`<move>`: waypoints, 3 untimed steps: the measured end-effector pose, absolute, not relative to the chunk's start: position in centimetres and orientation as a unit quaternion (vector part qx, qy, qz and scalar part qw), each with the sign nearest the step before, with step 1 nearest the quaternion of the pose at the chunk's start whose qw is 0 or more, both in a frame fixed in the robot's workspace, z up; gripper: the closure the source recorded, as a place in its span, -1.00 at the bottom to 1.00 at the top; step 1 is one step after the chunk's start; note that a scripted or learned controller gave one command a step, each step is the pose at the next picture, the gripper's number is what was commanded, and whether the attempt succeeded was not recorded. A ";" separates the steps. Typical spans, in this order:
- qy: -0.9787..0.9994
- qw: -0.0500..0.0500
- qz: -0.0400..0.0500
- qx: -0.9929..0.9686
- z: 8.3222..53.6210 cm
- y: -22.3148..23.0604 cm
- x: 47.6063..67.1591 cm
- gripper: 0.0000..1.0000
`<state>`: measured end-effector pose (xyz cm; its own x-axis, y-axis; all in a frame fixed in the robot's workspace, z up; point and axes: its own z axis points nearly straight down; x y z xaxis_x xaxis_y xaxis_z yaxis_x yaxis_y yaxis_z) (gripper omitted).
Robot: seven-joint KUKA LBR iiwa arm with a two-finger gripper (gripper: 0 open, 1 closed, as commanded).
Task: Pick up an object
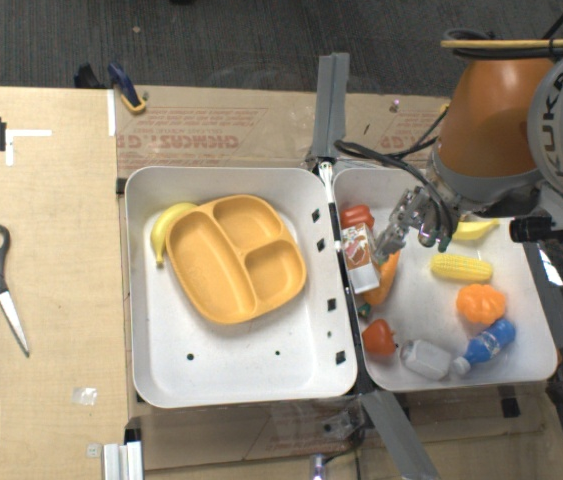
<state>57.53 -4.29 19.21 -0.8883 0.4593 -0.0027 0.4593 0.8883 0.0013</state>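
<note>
Clutter is crowding the right bin [536, 368]; the claw [413, 224] is hanging over its left side, just beside the sauce bottle [359, 253] lying along the left wall. Fingers are pointing down, but how far apart they are standing I cannot tell, and nothing is visibly sitting between them.

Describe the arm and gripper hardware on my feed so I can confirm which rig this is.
A bulky grey arm with dark "KUKA" lettering along its side and a broad orange band above the wrist. Black cables loop beside the wrist. The metallic silver gripper ends in slim grey fingers, with a dark fitting behind it.
</note>
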 end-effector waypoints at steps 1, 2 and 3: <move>0.972 0.001 0.000 0.236 19.2 -4.3 57.5 -1.00; 0.963 0.000 0.000 0.270 16.6 -9.3 57.3 -1.00; 0.947 0.007 0.001 0.322 9.7 -9.4 56.9 -1.00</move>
